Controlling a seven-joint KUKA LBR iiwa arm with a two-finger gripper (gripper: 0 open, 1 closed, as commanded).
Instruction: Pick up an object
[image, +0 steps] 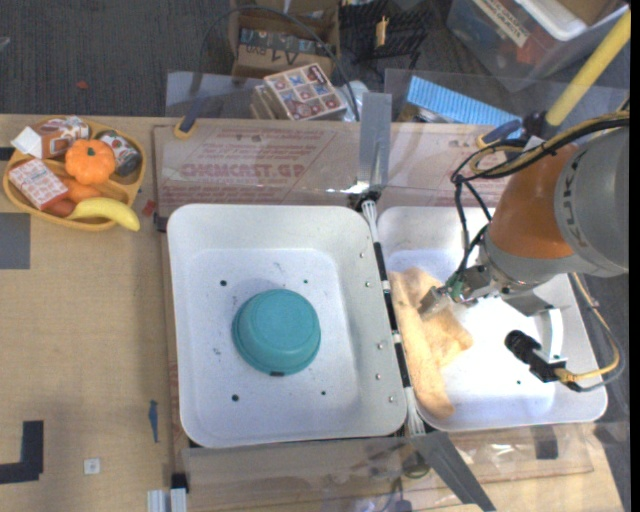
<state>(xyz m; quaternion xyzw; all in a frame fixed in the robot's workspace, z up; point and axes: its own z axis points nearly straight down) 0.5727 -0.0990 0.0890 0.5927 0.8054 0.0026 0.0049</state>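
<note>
Camera view gives you a crumpled tan cloth (428, 335) in the right bin (580, 405); gripper (437, 298) reaches down onto it, finger state unclear.

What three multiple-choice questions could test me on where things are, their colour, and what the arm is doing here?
1. Where is the teal bowl?
A. In the left bin
B. In the right bin
C. On the bench beside the fruit

2. What colour is the cloth in the right bin?
A. Bright blue
B. Pale tan
C. Black

3. How does the gripper stand relative to the cloth?
A. Far above the left bin
B. Outside both bins
C. Down at the cloth's upper part

Answers: 1 A, the bowl sits upside down in the left bin. 2 B, the crumpled cloth looks pale tan. 3 C, the gripper's tip meets the cloth inside the right bin.
</note>
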